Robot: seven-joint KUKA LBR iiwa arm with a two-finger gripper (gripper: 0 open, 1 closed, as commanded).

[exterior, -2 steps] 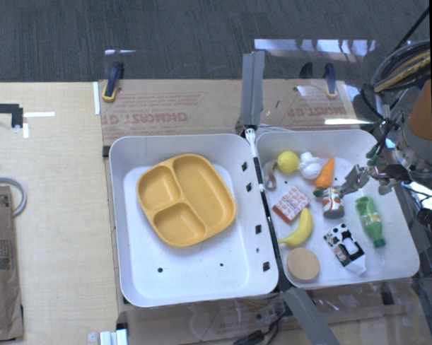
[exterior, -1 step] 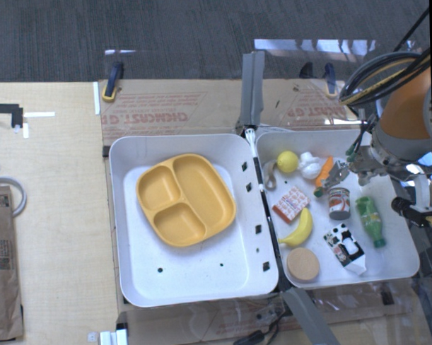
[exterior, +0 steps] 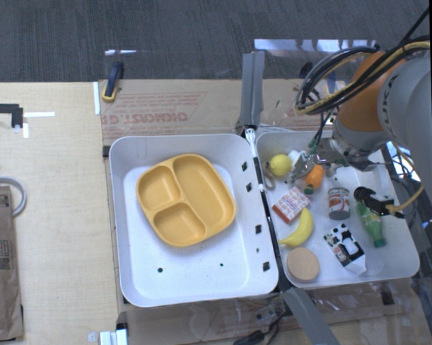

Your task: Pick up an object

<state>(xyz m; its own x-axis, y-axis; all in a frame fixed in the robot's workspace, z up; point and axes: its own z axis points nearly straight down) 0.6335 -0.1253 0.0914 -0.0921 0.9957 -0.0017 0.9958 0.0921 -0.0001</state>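
Two white bins sit side by side. Gripper [exterior: 306, 169] is low in the right bin [exterior: 396, 268], against an orange carrot-like item [exterior: 314, 177] beside a lemon [exterior: 278, 165]; its grasp state cannot be determined. Left bin [exterior: 126, 228] contains a yellow divided plate [exterior: 186, 199].

Bench [exterior: 47, 209] is light wood. Far-left edge: brown paper bag [exterior: 5, 260], grey ring [exterior: 11, 193] just above it. Black bracket [exterior: 9, 112] w/ white strip near top left. Cardboard sheet [exterior: 171, 110] w/ red print behind left bin; yellow-handled tool [exterior: 113, 81] at its left corner.
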